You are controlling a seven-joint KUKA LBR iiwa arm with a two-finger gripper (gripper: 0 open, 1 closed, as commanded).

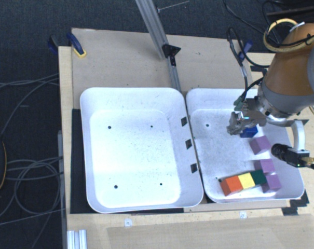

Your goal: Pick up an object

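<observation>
At the lower right of the frame, a striped orange, yellow and green block [243, 182] lies in the right bin [208, 154]. Above it the hand [240, 124] hangs beside a blue block [248, 133]; its grip cannot be told. Purple blocks [260, 144] lie further right.

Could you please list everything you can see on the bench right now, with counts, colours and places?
White bins: 2, side by side; left bin, right bin.
Purple blocks: 3, right bin, near its right side.
Multicolour block: 1, orange, yellow and green, right bin's near edge.
Blue object: 1, right bin, under the gripper.
Clamp: 1, blue and yellow, bench's far left corner.
Gripper: 1, grey, over the right bin.
</observation>
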